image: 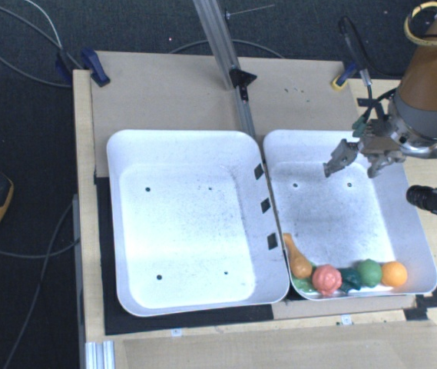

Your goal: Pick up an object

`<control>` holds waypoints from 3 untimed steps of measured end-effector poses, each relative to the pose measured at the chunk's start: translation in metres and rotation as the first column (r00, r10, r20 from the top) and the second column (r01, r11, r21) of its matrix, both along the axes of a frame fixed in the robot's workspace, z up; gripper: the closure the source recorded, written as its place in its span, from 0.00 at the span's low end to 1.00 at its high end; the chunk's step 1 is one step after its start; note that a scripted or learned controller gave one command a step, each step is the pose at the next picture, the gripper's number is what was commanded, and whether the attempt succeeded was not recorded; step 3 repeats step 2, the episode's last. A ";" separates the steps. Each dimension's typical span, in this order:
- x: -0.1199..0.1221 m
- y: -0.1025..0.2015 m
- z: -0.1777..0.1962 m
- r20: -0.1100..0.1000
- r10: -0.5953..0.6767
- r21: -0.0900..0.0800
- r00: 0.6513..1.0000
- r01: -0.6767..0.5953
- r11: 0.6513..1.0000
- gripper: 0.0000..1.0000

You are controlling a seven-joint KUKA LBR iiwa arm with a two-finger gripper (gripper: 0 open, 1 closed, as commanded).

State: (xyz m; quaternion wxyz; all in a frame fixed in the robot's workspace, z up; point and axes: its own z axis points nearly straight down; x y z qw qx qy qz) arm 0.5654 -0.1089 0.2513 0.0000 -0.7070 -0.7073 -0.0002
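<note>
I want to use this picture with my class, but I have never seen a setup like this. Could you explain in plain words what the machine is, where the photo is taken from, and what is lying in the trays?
The photo comes from one fixed camera above a bench, looking down at a slant. The machine is a robot arm, grey with an orange band, reaching in from the right. At its end is a gripper, a two-fingered hand; its jaws stand spread, with nothing between them, above the right bin. Beside it is the left bin, also shallow and white. Along the right bin's near edge lie small toys: an orange ball, a green ball, a pink ball and an orange carrot-like piece. The arm's job is to pick one up; it has not yet.
</note>
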 end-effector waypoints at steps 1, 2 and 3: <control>0.027 -0.085 -0.015 -0.002 -0.005 -0.002 1.000 0.005 1.000 0.00; 0.091 -0.097 0.106 0.005 0.000 -0.002 1.000 0.000 1.000 0.00; 0.091 -0.097 0.106 0.005 0.000 -0.002 1.000 0.000 1.000 0.00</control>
